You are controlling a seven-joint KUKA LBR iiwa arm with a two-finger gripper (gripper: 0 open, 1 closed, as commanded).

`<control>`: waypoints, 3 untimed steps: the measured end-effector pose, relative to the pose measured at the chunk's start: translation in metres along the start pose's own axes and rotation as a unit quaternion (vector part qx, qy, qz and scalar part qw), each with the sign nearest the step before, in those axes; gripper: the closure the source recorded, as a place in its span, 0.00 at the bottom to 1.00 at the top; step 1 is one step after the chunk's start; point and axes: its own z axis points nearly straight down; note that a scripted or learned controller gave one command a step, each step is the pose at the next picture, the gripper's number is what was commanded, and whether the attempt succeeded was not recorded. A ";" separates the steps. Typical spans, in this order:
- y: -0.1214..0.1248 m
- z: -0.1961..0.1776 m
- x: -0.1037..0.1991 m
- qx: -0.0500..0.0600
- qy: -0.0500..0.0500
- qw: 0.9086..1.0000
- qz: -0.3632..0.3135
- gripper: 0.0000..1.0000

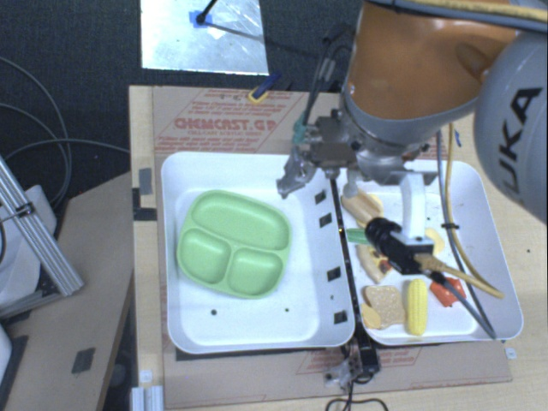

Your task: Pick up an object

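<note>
Corn cob upright, lengthwise near-far

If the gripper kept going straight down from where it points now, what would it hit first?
Probably the bare floor of the left white bin, near its upper right corner. The gripper hangs just beyond the green three-compartment plastic tray, though depth is hard to judge from this slanted view.

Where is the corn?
The corn lies in the right bin, near its front edge. It sits just right of the toast and left of an orange piece.
</note>
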 end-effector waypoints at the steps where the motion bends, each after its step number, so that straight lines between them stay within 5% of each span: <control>1: 0.000 -0.009 0.002 0.000 0.000 1.000 -0.004 1.00; 3: 0.002 -0.031 0.002 -0.002 0.000 1.000 -0.009 1.00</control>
